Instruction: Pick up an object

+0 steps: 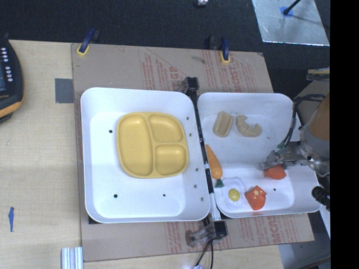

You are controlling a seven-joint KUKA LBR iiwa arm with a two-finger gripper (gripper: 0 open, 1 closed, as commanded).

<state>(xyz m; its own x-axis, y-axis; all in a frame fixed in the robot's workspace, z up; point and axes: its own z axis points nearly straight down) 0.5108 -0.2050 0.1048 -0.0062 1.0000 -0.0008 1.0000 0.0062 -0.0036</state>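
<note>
My gripper (273, 162) is low over the right bin (247, 101), near its right side. Directly below and touching its tip in this view lies a small red-orange object (276, 174); I cannot see whether it is gripped. Elsewhere in that bin are two beige bread-like pieces (223, 124) (248, 126), an orange carrot (213, 162) along the left wall, a fried egg toy (233, 194) and a red piece with a yellow star (256, 197).
The left bin (101, 195) holds a yellow divided plate (151, 144). Both bins rest on a cardboard sheet (140, 66) held by clamps. A black and orange pendant (8, 77) lies at the far left.
</note>
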